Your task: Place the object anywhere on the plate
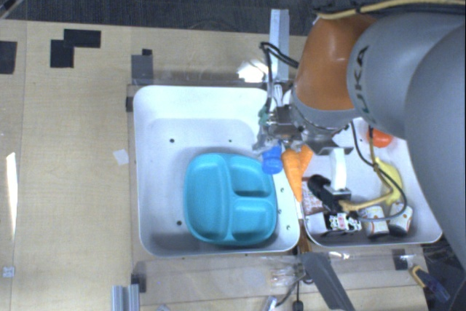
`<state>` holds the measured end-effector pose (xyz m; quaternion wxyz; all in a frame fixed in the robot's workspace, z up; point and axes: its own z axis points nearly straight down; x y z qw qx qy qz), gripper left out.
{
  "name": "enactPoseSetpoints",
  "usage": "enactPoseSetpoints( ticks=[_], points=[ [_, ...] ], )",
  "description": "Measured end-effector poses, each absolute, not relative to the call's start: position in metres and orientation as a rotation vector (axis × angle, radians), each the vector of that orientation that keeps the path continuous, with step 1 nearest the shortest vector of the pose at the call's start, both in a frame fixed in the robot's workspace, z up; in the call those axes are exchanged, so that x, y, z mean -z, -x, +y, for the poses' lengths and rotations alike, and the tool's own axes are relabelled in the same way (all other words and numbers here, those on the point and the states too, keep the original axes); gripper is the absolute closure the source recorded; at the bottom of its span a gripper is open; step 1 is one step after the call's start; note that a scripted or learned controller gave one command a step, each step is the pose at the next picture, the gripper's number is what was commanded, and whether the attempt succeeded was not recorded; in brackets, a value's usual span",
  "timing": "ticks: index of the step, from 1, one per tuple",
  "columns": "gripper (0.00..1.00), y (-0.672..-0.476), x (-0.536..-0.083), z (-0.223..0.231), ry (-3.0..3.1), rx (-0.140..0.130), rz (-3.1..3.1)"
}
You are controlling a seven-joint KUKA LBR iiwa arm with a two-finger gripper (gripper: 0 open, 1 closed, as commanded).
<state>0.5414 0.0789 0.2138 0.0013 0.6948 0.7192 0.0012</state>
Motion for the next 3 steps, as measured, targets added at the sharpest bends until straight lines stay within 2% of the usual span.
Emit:
enactPoseSetpoints(
  ticks=[1,2,3],
  points=[
    [1.0,-0.57,-0.198,0.012,-2.262,-0.004,2.175],
    [1.0,-0.53,-0.185,0.015,-2.026,-0.004,2.398],
    [1.0,-0.537,-0.185,0.06,-1.664,-0.005,2.661]
  ],
)
